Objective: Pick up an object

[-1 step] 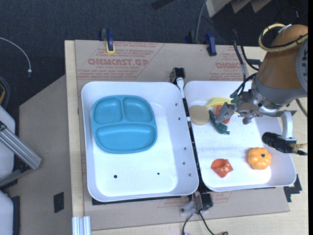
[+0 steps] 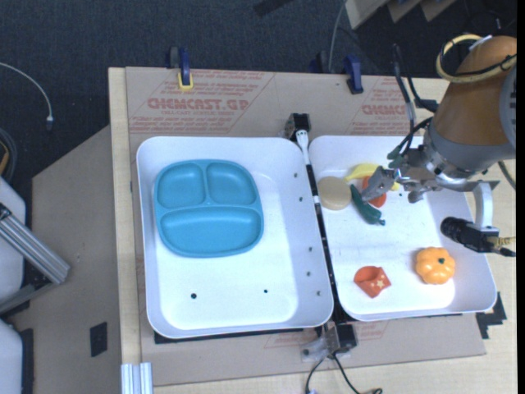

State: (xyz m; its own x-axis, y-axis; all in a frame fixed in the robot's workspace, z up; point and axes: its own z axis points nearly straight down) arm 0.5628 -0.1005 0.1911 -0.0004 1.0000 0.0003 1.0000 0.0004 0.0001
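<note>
Several toy foods lie in the right bin (image 2: 410,302). A tan round piece (image 2: 334,192) sits by the bin's left wall, with a yellow piece (image 2: 359,171) just behind it and a dark green pod (image 2: 367,206) in front of it. A small red piece (image 2: 378,197) shows right under my gripper (image 2: 382,184), which hangs low over the bin's back left part; the wrist hides most of that piece. A red pepper-like piece (image 2: 372,280) and an orange pumpkin (image 2: 435,266) lie near the front, apart from the gripper.
A blue divided plate (image 2: 209,208) rests in the left bin (image 2: 238,302). A black part of the arm (image 2: 469,234) juts over the right bin's right side. Blue clamps (image 2: 184,66) hold the board at the back.
</note>
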